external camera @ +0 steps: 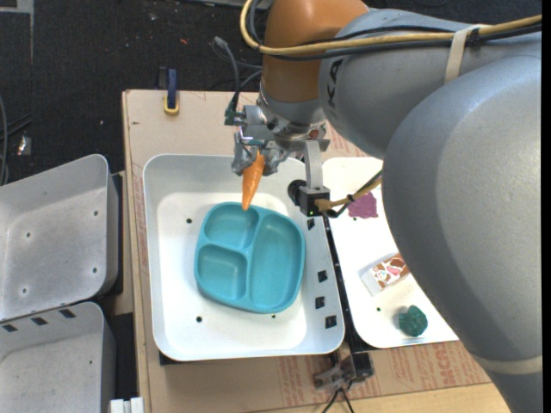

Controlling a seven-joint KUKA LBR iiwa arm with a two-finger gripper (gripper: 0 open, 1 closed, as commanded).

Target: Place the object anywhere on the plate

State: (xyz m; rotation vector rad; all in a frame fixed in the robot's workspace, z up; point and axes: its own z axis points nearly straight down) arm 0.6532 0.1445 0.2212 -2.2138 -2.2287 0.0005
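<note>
A toy carrot (pixel 251 181) is seen hanging point-down from the gripper (pixel 256 156) of the grey arm (pixel 448 127), its thick upper end pinched between the closed-in fingers and its tip suspended at the far rim of a teal divided plate (pixel 250 256). The plate is shown lying in the left of two white bins (pixel 168 317) on the bench (pixel 138 127), with three compartments visible and nothing resting in any of them. The carrot is tilted slightly, its tip leaning toward the plate; whether the tip touches the rim cannot be told from this slant.

In the right-hand bin (pixel 379 329), partly hidden beneath the arm, three other items are seen well apart from the plate: a purple scrap (pixel 365 205), a small printed card (pixel 389 272) and a green lump (pixel 412 320). A blue clamp (pixel 172 90) is fixed at the bench's far edge.

The carry is judged to be nearly complete, with the release not yet made. The carrot is held at the plate's edge rather than over its middle, so a short move toward the camera is called for before lowering, so that the object lands inside a compartment. If it were let go where it hangs, it might tip off the rim and come to rest on the bin floor behind the plate.
</note>
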